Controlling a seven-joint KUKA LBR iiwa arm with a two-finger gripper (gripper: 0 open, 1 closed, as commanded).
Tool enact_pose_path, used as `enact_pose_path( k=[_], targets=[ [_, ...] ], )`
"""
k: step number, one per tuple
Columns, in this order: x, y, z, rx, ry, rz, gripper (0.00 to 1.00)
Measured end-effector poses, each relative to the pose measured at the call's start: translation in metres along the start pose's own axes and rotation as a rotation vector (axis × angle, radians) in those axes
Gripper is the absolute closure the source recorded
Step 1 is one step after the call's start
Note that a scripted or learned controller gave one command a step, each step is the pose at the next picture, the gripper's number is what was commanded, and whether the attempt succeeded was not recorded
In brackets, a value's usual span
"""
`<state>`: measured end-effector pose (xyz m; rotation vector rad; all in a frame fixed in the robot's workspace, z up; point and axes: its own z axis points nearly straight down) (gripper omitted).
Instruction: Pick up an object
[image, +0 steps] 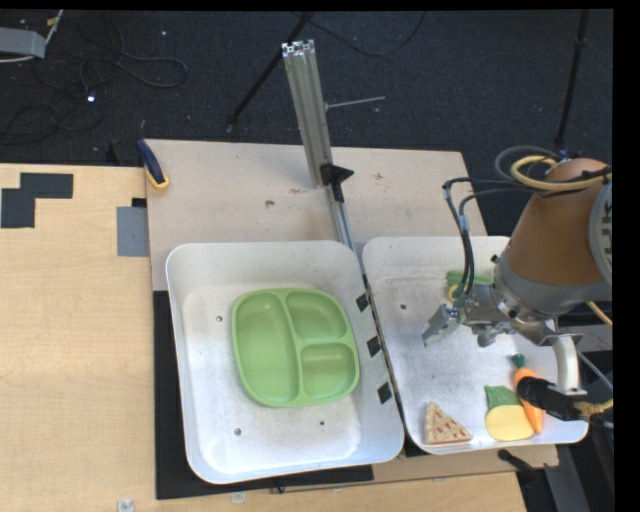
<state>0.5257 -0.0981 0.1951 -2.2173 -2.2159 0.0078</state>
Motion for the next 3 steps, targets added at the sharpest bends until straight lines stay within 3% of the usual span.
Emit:
enact_pose_path(
  k=[2,3],
  targets=[
    [-0.01,0.001,0.104,-0.007,0.001,0.0,0.0],
    [-0.01,0.003,0.091,-0.015,0.002,0.005,1.0]
  ],
)
